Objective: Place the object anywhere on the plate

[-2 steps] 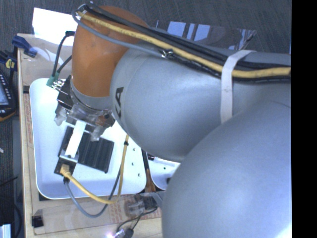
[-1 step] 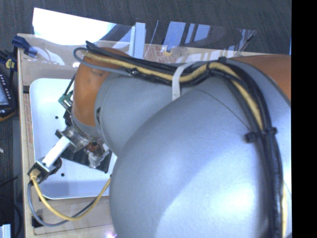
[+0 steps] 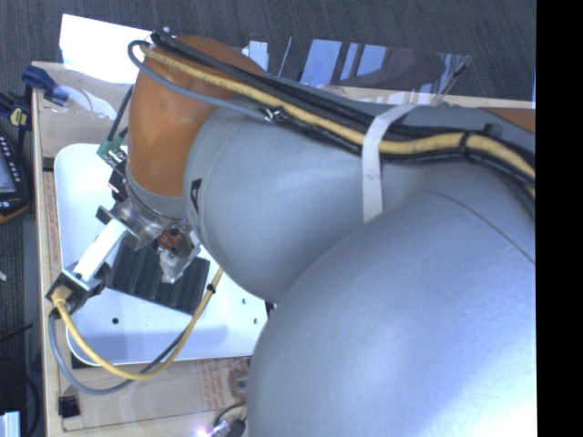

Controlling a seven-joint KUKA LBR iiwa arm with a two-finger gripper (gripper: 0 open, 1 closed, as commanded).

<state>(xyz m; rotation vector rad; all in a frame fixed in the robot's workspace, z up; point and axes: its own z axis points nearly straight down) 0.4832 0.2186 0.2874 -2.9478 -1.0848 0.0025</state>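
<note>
So the gripper (image 3: pixel 169 260) was low in the left bin (image 3: pixel 69 182), hanging right above a dark ribbed slab (image 3: pixel 146 279) that lay flat on the bin floor. Honestly couldn't tell if it was open or closed, since the wrist hid most of it and the tip was a pale blur against the slab. I couldn't see anything held in it either.

That slab might have been the plate, but I couldn't say for sure. As for the object, I couldn't pick it out anywhere, because the arm (image 3: pixel 392 299) covered most of both bins.

A white block (image 3: pixel 91 260) stuck out from the wrist toward the lower left, and a yellow cable (image 3: pixel 137 364) ran from its end. It looped down over the bin's near rim and back up under the arm.

Above the wrist was the orange band (image 3: pixel 164 126), tilted over the bin's far side. A bundle of black and yellow cables (image 3: pixel 428 139) ran along the top of the arm, cinched by a white strap (image 3: pixel 372 167).

Further out, the wooden bench (image 3: pixel 223 381) showed below the bin. A blue clamp (image 3: pixel 46 85) sat at its far left corner, with a white sheet (image 3: pixel 96 39) just behind it on dark carpet (image 3: pixel 273 3).
</note>
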